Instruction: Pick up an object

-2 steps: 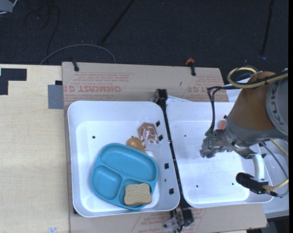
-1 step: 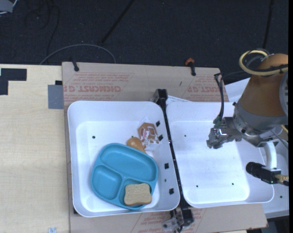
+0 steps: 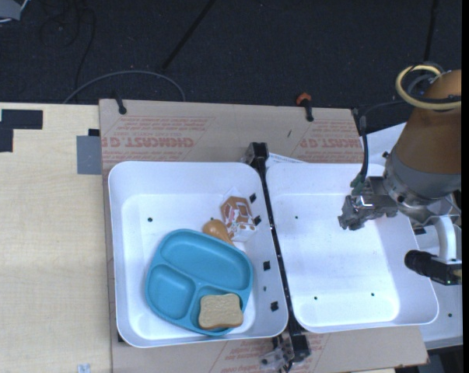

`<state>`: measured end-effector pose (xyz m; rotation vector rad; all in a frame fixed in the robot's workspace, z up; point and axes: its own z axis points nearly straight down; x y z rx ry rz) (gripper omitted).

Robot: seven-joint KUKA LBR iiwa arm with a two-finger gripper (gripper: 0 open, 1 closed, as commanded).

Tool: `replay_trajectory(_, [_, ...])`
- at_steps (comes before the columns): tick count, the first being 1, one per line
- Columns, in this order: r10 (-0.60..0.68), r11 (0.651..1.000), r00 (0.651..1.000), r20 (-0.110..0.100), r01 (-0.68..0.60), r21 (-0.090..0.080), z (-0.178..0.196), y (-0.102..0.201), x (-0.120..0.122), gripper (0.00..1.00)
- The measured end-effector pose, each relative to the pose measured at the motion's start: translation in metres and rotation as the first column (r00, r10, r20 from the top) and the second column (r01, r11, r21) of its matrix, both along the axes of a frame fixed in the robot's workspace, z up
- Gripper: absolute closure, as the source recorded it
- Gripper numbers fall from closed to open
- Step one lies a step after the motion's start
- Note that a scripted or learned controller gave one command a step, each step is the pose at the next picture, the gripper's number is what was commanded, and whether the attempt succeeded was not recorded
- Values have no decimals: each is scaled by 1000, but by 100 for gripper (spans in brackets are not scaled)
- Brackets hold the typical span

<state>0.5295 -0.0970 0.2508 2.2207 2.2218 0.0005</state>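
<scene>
Two white bins sit on the worktop; the gripper (image 3: 352, 214) hangs over the right bin (image 3: 335, 286), jaw state unclear. Reaching has barely begun: the pickable toast (image 3: 220, 311) lies on the blue tray (image 3: 180, 282) left of it.

1. You are looking at a robotics lab or test cell, not a home.
2. Two white bins (image 3: 125, 208) sit on printed cardboard sheets (image 3: 218, 134) clamped to a plywood bench (image 3: 40, 239).
3. Loose cables (image 3: 125, 76) trail over dark carpet (image 3: 257, 37) behind.
4. The industrial arm (image 3: 428, 154) carries its own wiring.
</scene>
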Motion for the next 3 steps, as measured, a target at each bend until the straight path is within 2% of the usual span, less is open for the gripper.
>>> replay_trajectory(2, [4,1000,1000,-6,-4,2,-15,112,10,100])
replay_trajectory(3, [4,1000,1000,-3,-4,1,-9,161,21,100])
